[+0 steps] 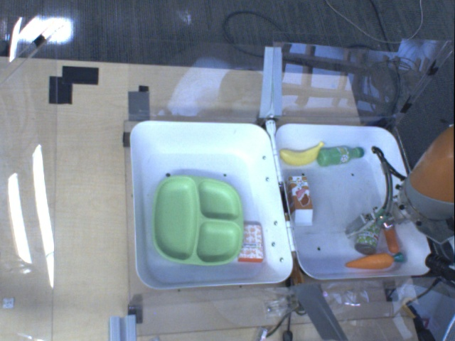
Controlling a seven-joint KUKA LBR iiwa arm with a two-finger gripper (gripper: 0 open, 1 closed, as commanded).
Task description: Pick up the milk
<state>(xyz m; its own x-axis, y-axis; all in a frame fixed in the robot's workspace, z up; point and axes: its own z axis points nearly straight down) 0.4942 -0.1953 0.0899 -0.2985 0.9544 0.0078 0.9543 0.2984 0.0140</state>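
While hand (pixel 370 234) hovers low, milk (pixel 301 198) apart

Bright, even light from overhead, and the two shallow white plastic bins (pixel 213 137) come close to washing out, with soft shadow pooled under the green divided tray (pixel 197 219). Glare streaks the pale wooden table (pixel 71 190) at left; the whole frame is slightly soft.
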